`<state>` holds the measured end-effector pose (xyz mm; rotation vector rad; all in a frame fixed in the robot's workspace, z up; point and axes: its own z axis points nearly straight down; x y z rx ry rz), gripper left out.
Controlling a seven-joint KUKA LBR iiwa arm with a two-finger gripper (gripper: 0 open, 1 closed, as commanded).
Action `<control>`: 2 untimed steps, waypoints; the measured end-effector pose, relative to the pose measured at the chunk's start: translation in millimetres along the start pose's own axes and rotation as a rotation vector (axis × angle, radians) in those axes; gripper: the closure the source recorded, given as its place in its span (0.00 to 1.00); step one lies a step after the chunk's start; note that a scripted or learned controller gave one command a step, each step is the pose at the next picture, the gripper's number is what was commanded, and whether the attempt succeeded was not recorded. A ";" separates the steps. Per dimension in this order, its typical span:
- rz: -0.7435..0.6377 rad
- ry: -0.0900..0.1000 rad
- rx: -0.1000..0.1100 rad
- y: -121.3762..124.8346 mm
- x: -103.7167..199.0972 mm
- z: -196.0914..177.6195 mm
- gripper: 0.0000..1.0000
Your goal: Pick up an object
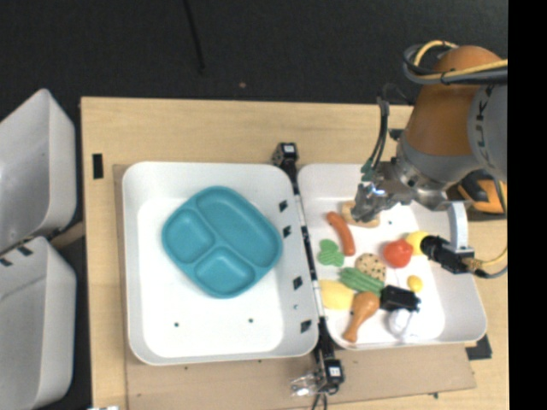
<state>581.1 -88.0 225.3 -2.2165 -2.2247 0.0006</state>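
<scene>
Tool (369, 202) over tan piece (366, 219) (right bin (461, 314)); sausage (341, 232) beside.

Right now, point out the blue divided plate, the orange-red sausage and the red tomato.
blue divided plate (221, 240): camera view, centre ridge, left bin.
orange-red sausage (341, 232): camera view, mid-length, right bin.
red tomato (397, 252): camera view, top surface, right bin.

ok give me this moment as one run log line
gripper: low over right bin's far end, above tan piece | hold: none seen | sausage beside | blue tray: left bin
</scene>
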 end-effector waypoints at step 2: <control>-0.001 0.000 -0.004 -31.3 69.4 -24.0 1.00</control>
